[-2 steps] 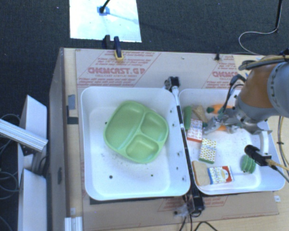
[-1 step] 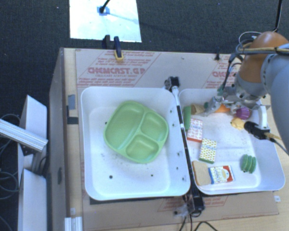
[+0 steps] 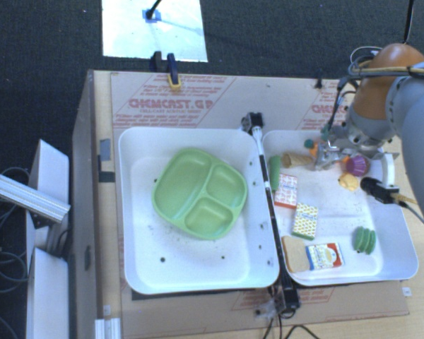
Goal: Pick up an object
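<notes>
1. The bench is topped with a brown board [image 3: 198, 101] printed in red lettering, standing on dark carpet; a pale square sheet [image 3: 154, 20] lies on the floor beyond the board's far edge.
2. Two shallow white plastic bins sit side by side on the board: the left bin [image 3: 138, 260] and the right bin [image 3: 396, 260], their inner rims touching.
3. The left bin holds one thing, a green divided plate [image 3: 200, 193], smooth, with rounded corners and three compartments.
4. The right bin holds several small objects: one green stick-shaped piece [image 3: 274, 172] against its left wall, two flat patterned cards [image 3: 285, 191] [image 3: 305, 221], one printed box [image 3: 325, 256] near its front rim, one ribbed green piece [image 3: 364, 240], one yellow lump [image 3: 348, 181], one purple round piece [image 3: 356, 164].
5. The gripper [image 3: 325, 152] hangs over the right bin's far end, beside the purple piece; whether its fingers are spread or closed, I cannot tell.
</notes>
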Robot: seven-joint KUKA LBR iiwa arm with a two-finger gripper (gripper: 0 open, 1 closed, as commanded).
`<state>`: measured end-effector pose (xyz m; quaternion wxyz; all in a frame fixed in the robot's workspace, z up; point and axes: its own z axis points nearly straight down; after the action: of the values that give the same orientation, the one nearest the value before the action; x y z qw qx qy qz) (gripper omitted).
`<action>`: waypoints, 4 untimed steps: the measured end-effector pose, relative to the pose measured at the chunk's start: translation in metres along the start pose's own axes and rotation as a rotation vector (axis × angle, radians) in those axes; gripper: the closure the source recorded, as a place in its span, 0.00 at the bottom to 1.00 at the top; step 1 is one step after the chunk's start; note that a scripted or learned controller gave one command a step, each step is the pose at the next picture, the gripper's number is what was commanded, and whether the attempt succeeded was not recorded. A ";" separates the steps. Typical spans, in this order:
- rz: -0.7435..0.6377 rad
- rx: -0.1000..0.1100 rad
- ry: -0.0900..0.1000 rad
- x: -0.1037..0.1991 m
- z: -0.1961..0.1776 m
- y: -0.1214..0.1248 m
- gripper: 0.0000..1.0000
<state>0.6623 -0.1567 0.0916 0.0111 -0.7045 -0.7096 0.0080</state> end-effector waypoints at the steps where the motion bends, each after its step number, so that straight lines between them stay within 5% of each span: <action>1: -0.001 -0.007 -0.001 0.000 -0.001 0.001 0.00; 2: -0.003 0.003 -0.001 0.000 -0.011 0.000 1.00; 3: -0.004 0.000 0.000 0.000 -0.011 0.000 0.00; 4: 0.000 -0.001 0.015 -0.016 0.002 0.006 0.00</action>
<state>0.6679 -0.1724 0.0897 0.0162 -0.7045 -0.7095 0.0025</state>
